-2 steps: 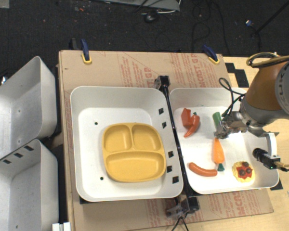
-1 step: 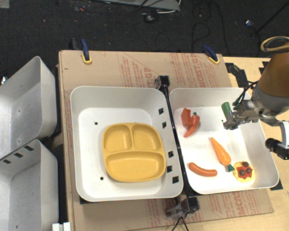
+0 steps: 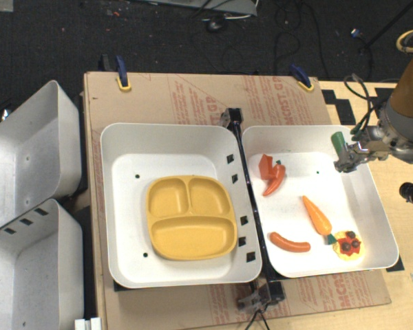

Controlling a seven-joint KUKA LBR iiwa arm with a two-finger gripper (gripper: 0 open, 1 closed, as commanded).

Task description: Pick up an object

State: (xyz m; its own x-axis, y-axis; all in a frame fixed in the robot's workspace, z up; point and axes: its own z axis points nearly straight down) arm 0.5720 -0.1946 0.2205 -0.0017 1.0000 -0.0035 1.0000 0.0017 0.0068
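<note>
The right bin holds a red pepper at its upper left, an orange carrot in the middle, a red sausage near the front, and a small yellow pizza-like piece at the front right. My gripper hangs over the bin's upper right corner, close to the rim and apart from all of these. A small green piece shows just above it; I cannot tell whether it is an object or part of the tool.
The left bin carries a yellow divided plate. Two more white bins stand off the bench at the left. Black clips run along the seam between the bins.
</note>
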